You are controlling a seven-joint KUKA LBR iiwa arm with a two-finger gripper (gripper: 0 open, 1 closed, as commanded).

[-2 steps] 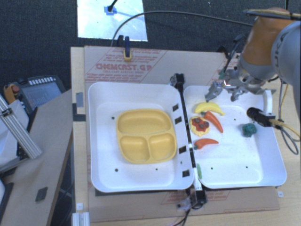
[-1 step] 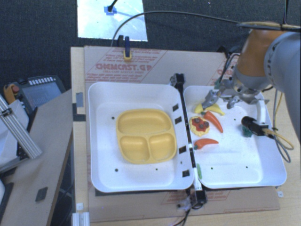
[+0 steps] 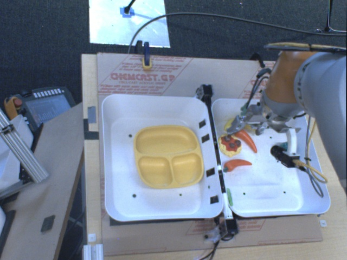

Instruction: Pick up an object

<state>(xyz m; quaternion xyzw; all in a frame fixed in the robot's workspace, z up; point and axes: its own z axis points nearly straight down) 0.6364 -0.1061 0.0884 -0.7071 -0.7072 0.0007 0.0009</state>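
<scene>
In the right bin [image 3: 271,199] lie several toy foods near its left wall. An orange-red chilli [image 3: 248,140] lies slanted, and beside it sits a round yellow piece with red and dark toppings [image 3: 231,144]. A second red-orange chilli [image 3: 237,165] lies lower down. A yellow piece [image 3: 232,125] peeks out under the gripper. My gripper [image 3: 243,118] hangs low over the bin's upper left part, just above the yellow piece and the slanted chilli. Nothing shows between its fingers.
The left bin [image 3: 116,161] holds a yellow divided plate [image 3: 167,156]. A black-clipped divider [image 3: 213,145] runs between the bins, with a small green thing [image 3: 229,196] at its lower end. The grey arm [image 3: 314,85] covers the right bin's upper right corner.
</scene>
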